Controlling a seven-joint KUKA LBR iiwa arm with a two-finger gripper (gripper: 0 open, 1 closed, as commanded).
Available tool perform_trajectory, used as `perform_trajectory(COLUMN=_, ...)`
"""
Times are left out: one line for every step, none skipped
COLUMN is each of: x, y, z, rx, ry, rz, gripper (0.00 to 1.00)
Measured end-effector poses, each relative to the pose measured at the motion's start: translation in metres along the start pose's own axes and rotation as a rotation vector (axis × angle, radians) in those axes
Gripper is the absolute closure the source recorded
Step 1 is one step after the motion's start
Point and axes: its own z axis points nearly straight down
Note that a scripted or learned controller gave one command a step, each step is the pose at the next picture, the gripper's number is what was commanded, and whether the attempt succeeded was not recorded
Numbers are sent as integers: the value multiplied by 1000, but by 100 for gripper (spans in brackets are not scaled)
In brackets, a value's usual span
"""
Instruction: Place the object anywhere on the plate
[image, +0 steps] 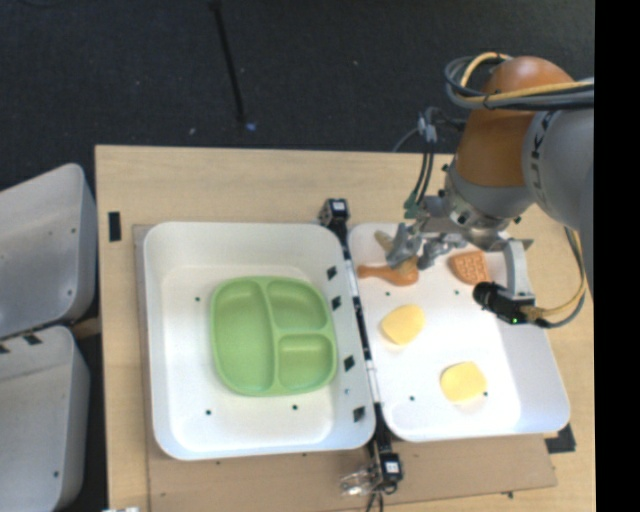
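I see my tool (408, 250) low in the right bin (520, 400), right over a brown food piece (385, 272). I cannot tell if it grips it. The green plate (270, 335) sits in the left bin (180, 420). Two yellow pieces (402, 324) lie nearby.

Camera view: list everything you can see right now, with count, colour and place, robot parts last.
plate: one, green, three compartments, in the left bin.
left bin: one, white, on the bench.
right bin: one, white, beside the left bin.
yellow pieces: two, pale yellow, in the right bin, one near its middle, one nearer the front.
brown piece: one, orange-brown, rear of the right bin, under the gripper.
waffle-like piece: one, orange, rear of the right bin.
bench: one, tan wood.
gripper: one, grey, over the rear of the right bin.
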Motion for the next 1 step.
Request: perform_trajectory(x=51, y=-1, z=-11, rx=-2, ry=0, rz=0, gripper=100)
